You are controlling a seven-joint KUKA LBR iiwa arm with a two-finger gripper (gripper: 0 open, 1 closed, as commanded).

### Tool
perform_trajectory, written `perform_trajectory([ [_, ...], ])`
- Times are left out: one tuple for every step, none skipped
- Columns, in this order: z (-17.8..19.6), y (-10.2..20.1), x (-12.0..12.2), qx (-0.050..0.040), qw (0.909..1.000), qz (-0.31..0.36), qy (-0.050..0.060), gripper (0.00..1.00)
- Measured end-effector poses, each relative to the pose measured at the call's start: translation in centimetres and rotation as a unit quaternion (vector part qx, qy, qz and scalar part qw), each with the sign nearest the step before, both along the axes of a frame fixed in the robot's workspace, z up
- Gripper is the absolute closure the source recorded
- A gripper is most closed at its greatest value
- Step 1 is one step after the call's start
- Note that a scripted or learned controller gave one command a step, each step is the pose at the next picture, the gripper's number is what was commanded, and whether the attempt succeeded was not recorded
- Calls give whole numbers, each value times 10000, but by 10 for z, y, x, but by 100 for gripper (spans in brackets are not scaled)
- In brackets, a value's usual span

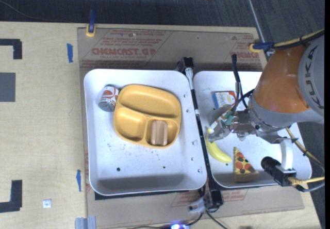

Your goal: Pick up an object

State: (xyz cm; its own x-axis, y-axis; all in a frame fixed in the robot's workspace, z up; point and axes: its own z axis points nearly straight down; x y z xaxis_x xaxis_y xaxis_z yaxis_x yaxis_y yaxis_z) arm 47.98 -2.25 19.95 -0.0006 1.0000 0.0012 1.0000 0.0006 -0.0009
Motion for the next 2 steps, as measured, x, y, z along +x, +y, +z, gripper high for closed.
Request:
perform_trajectory([
  [-15,-63,-1,-5,10000,-4,3,0],
  [-104,-72,0,-7,10000,-3,-11,0],
])
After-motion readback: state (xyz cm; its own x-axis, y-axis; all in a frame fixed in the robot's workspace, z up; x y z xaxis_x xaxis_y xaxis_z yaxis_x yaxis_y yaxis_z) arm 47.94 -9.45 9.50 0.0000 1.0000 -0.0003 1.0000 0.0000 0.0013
